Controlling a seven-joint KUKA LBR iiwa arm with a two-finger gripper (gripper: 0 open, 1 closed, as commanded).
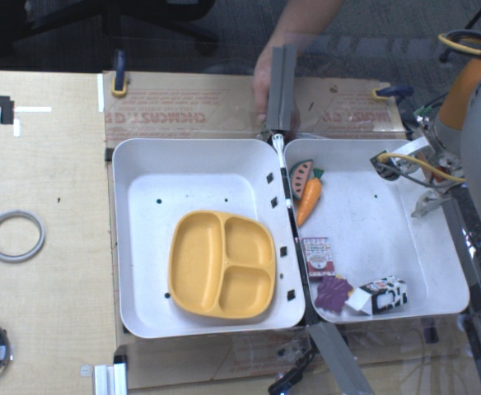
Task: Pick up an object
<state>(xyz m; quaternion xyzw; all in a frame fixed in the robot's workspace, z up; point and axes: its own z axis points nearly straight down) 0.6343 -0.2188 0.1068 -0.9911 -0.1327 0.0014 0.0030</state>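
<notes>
So here's the setup: two shallow white plastic bins side by side. The left bin [142, 171] has a yellow three-compartment plastic plate [222, 263] sitting in its near half. The right bin [405, 253] has all the small stuff. A toy orange carrot with green leaves [308, 197] lies against the divider at the far left of that bin, touching a little watermelon-slice toy [301, 174] just behind it. Nearer along the same divider there's a small red-and-white packet [317, 256], then a purple crumpled thing [333, 294], and just right of that a black-and-white cow-patterned block [385, 294] by the near wall.

The grey arm with the orange band [471, 97] is off at the far right edge of the right bin, well apart from every item. Honestly I can't tell whether the jaws are wide or closed; the wrist end is a tangle of cable and bracket.

No target is picked yet, so any of those items counts. What could go wrong, I reckon: everything hugs the divider or the near wall, so a finger could land on the bin edge instead of the object. The carrot and watermelon touch, so a grab could nudge both and catch neither. The purple thing looks floppy and may slip.
</notes>
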